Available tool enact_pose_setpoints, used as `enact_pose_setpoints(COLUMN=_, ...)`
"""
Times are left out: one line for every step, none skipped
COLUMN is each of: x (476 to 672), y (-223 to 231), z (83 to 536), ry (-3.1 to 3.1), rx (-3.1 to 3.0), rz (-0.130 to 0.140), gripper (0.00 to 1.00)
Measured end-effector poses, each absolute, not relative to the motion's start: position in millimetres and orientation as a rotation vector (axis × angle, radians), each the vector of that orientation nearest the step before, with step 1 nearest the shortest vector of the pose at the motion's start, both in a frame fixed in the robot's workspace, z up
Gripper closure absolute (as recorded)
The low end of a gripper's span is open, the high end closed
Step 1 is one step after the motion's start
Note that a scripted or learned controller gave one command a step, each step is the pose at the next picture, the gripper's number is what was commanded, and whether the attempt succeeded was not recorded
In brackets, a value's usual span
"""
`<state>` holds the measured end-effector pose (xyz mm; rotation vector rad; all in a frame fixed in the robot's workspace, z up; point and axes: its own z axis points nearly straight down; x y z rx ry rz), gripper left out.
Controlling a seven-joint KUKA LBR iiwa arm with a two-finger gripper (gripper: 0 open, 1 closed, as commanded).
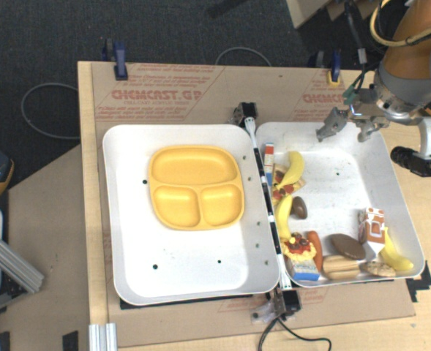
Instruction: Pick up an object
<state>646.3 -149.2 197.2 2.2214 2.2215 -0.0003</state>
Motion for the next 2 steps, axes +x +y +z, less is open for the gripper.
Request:
enact_pose_setpoints(x=598.1, y=-87.2, z=102.1, ry=2.235, rx=2.226, rz=-0.008, gripper=0.00)
enact_pose_setpoints(x=563.6, y=-103.3, z=87.5, ry=2.213, rx=2.222, rz=0.012, gripper=0.00)
